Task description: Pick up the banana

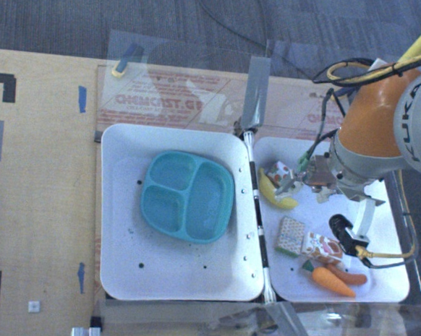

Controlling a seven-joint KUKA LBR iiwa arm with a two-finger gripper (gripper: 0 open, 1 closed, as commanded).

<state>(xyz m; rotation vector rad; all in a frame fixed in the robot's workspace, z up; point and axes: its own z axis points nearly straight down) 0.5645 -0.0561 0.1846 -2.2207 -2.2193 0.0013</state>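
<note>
Hovering low over the right bin, the hand [291, 181] sits at the end of the grey and orange arm, just beside the upper end of the banana [272, 192]. From this slanted view I cannot tell whether it is apart or together, and nothing can be seen clamped in it. The banana lies flat on the bin floor, so by my reading the task is at the approach stage: the hand is close to its target, while the grasp and the lift are both left to do. The wooden bench [35, 186] carries the two shallow white bins side by side. The left bin [125, 146] holds a single thing, a teal divided plate [186, 196] with three compartments, lying near its middle. The right bin [393, 268] holds everything else. The banana rests along its left wall, close to the divider between the bins. An orange carrot [332, 281] lies near the front edge, with a second, redder carrot-like piece [354, 278] touching it. A red and white packet [323, 246] sits just behind them, and a small patterned block [290, 236] lies beside that packet, in front of the banana.
</note>
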